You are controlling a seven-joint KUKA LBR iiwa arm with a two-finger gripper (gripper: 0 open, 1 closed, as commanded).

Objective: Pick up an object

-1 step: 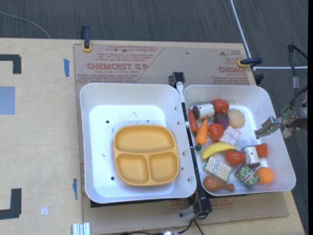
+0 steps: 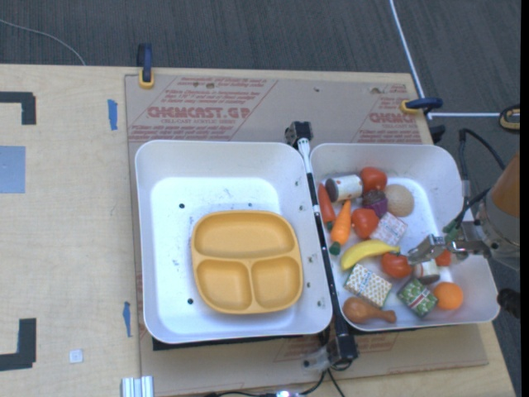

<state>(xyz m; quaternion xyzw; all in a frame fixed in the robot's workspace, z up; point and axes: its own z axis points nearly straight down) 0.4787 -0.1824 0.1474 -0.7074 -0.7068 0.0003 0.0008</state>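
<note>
The right bin (image 2: 450, 168) holds several toy foods: a red tomato (image 2: 374, 178), a beige egg-shaped piece (image 2: 399, 198), purple grapes (image 2: 377, 202), a carrot (image 2: 340, 222), a red pepper (image 2: 364, 220), a banana (image 2: 368, 253), a checkered box (image 2: 368, 284), a drumstick (image 2: 368, 311), a green box (image 2: 417, 298) and an orange (image 2: 449, 296). My gripper (image 2: 426, 253) reaches in from the right and hangs low over the bin's right side. It is just right of a small red tomato (image 2: 395, 264) and above the green box. A small red piece (image 2: 445, 259) sits right against it.
The left bin (image 2: 157, 222) holds a yellow three-compartment plate (image 2: 245, 259). A black divider clamp (image 2: 299, 132) sits between the bins at the back. Both bins rest on a cardboard sheet (image 2: 207, 106) held by blue and yellow clamps (image 2: 145, 64). A white cable (image 2: 405, 31) crosses the top right.
</note>
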